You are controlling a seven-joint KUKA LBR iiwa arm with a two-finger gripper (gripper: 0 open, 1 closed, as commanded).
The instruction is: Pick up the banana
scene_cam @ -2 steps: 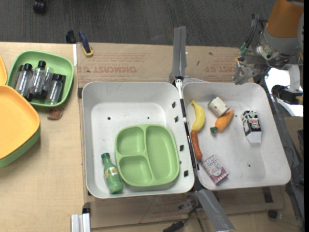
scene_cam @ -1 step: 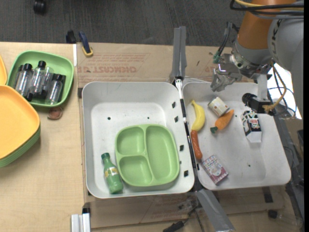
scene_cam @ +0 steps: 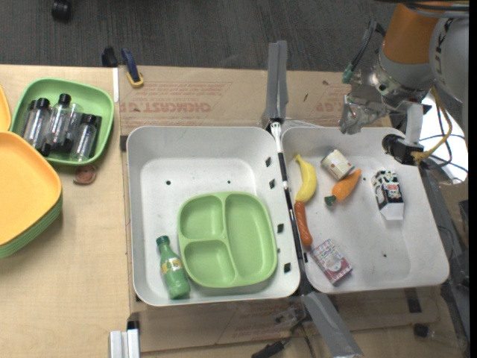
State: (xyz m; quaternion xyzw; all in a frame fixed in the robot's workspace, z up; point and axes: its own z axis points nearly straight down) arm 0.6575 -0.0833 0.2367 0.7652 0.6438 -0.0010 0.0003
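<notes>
We are seeing the right bin [scene_cam: 417, 263] lying at lower right, the pincer [scene_cam: 356, 122] hovering over its upper edge; we cannot tell its opening. The banana [scene_cam: 305, 179] is lying along that bin's left side, touching a sausage [scene_cam: 302, 222].

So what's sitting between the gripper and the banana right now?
Nothing, by the camera view. The gripper hangs above the right bin's far edge, and the line down-left to the banana crosses bare white floor. The small box lies just right of that line.
</notes>
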